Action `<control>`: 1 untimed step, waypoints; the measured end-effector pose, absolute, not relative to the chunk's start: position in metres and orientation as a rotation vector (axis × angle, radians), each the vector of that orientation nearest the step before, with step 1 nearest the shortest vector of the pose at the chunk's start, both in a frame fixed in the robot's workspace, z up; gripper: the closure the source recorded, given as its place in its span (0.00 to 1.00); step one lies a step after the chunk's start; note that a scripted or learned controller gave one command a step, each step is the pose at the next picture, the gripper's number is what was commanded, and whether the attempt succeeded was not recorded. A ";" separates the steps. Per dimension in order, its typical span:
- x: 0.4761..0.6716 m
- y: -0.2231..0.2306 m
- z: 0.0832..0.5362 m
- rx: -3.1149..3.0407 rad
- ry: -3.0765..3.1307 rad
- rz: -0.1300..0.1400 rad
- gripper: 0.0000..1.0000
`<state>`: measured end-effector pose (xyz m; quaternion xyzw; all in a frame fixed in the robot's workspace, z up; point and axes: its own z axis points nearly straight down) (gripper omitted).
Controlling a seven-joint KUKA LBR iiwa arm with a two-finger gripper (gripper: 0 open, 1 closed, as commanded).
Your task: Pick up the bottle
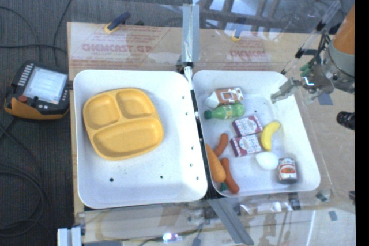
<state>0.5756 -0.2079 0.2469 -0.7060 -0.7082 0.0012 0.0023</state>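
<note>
The green bottle [225,112] lies on its side at the upper left of the right bin [305,141], well apart from the pincer [283,93], whose grip I cannot make out.

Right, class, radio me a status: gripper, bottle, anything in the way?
Gripper over right bin's far right edge, nothing in it. Bottle lying flat, untouched. Carton and packet tight beside it.
</note>
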 end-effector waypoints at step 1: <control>0.639 -0.117 0.157 -2.462 -1.944 0.007 0.00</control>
